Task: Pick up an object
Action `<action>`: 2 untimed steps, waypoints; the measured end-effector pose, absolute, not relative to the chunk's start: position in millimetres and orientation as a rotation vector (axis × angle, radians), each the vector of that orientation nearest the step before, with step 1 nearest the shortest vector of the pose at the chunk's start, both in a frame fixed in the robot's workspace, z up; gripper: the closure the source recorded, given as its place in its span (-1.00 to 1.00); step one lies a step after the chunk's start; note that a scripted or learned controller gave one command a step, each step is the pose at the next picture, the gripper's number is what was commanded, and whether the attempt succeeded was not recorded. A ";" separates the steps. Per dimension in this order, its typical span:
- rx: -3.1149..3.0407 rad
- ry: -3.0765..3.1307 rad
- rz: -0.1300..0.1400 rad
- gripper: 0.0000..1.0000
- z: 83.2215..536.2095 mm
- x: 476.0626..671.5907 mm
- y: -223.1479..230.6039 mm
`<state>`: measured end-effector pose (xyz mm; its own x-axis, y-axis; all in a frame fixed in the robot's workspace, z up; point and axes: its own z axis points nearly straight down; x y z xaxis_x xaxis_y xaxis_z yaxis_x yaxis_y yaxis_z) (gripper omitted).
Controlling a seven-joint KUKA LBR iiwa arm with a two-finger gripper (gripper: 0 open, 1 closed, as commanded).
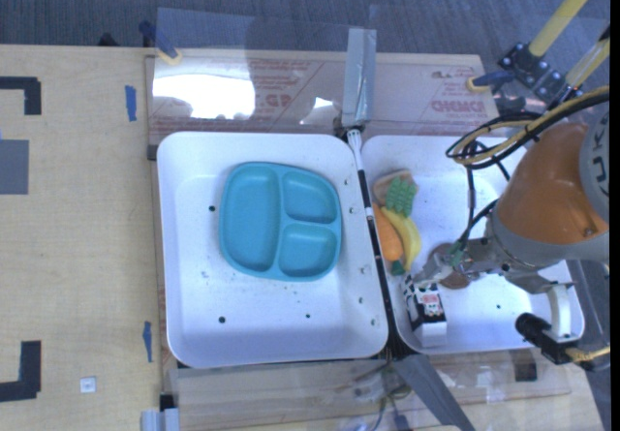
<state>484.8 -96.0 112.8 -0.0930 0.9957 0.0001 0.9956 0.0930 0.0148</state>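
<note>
Hand (433,269) hovers just above small box (427,307), right of banana (406,237).

Grey arm (542,250) with bulbous orange band (547,192), black cables (484,143) looped alongside.

The grey arm (557,226) enters from the right, its orange band (552,189) bulking above the wrist. It bends downward and leftward, with the gripper (433,271) at its low left end.

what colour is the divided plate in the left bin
Light blue, seen clearly in the camera view: the three-compartment plastic plate.
</note>
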 end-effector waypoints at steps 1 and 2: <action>2.324 2.104 0.007 -1.00 87.1 575.7 -96.4; 2.289 2.148 0.007 -1.00 87.6 501.6 -92.4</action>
